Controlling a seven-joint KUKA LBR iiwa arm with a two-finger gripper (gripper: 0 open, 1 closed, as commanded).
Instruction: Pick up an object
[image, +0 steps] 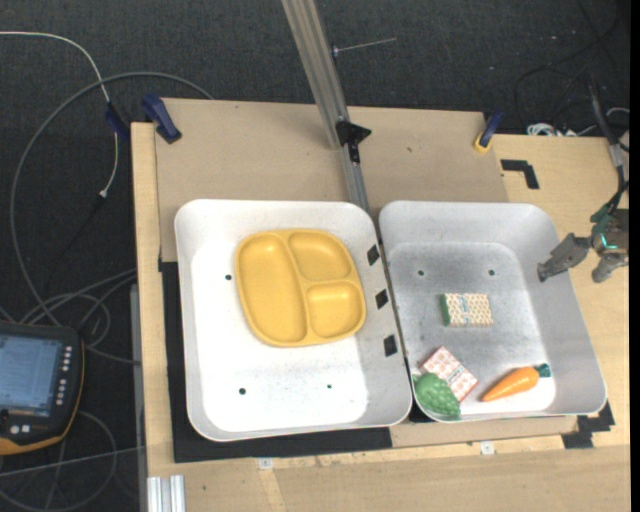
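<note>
Orange carrot (514, 383) lies in right bin (560, 300) near green toy (436, 394); claw (582, 258) (fingers spread, holding nothing) hovers at bin's right rim.

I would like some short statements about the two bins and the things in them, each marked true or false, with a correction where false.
1. The yellow divided plate lies in the left bin. True.
2. The toy carrot lies on the yellow divided plate. False: it lies in the right bin, near the front right corner.
3. The gripper sits at the right bin's right rim, with nothing between its jaws. True.
4. The green toy is far from the patterned packet. False: they lie next to each other.
</note>
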